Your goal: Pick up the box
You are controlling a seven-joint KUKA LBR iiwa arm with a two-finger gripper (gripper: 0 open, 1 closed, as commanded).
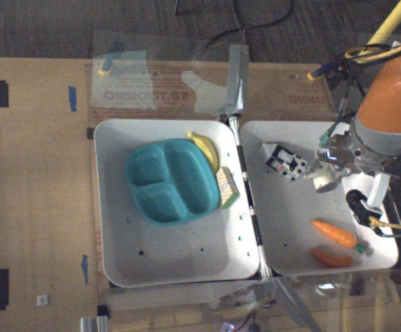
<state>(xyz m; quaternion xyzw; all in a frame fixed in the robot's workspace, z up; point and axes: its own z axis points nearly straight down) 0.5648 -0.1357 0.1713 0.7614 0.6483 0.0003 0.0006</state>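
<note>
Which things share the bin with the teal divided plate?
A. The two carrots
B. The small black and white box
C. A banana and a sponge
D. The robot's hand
C. In the left bin, the banana and the sponge lie at the right edge of the teal plate; the carrots and the box lie in the right bin.

- Left bin point(117, 254): divided plate point(173, 180) toward the rear; banana point(206, 149) at its far right edge; box point(227, 185) touching its right side.
- Right bin point(283, 254): small carton point(285, 161) rear left; two carrots point(335, 234) near front; hand point(325, 178) just right of the carton.
</note>
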